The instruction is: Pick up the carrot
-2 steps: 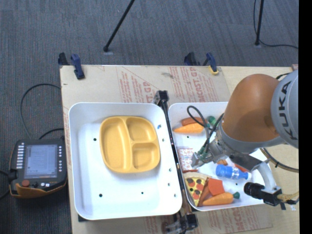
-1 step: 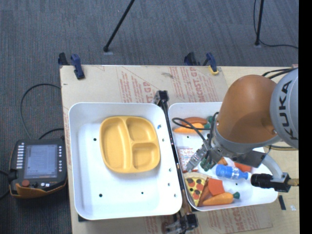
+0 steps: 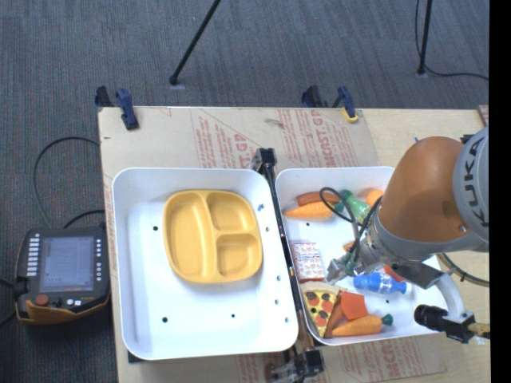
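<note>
An orange carrot (image 3: 361,325) with a green stem end lies near the front edge of the right bin (image 3: 291,183). A second carrot-like orange piece (image 3: 309,211) lies at the bin's back left. My gripper (image 3: 338,266) hangs low over the middle of the right bin, between the two, just right of a small red-and-white packet (image 3: 307,260). The arm's orange band (image 3: 423,191) hides the bin's right part.
A blue bottle (image 3: 382,284), a pizza slice (image 3: 319,302), an orange wedge (image 3: 352,305) and a green bottle (image 3: 356,206) crowd the right bin. The left bin (image 3: 136,294) holds a yellow divided plate (image 3: 212,235). A pendant (image 3: 62,274) sits left of the bench.
</note>
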`<state>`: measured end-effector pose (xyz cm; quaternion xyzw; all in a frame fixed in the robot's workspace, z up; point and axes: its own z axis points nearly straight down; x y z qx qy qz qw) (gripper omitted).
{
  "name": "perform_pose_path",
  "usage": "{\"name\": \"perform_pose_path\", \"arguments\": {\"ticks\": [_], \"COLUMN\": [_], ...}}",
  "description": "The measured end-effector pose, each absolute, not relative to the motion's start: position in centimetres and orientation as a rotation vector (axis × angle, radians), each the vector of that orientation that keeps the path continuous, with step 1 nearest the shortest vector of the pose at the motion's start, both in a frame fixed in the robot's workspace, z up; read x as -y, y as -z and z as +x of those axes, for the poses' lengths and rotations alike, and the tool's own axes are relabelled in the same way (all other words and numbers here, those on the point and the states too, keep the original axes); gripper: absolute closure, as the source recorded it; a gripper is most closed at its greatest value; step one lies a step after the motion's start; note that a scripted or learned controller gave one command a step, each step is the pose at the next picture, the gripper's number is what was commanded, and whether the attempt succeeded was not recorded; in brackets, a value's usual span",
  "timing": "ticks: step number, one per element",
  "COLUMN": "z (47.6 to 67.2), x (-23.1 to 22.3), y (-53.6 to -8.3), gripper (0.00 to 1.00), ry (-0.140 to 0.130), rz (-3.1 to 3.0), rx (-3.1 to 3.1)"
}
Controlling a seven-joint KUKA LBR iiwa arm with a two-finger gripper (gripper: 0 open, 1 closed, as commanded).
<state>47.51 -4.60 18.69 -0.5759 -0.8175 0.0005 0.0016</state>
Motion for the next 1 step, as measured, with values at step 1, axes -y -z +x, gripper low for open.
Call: {"name": "perform_pose_path", "arguments": {"ticks": [1], "z": [47.58], "x": [7.14], "y": [-23.58], "gripper": [1.0], "ry": [-0.001], "rz": [-1.964], "rx": [2.45]}}
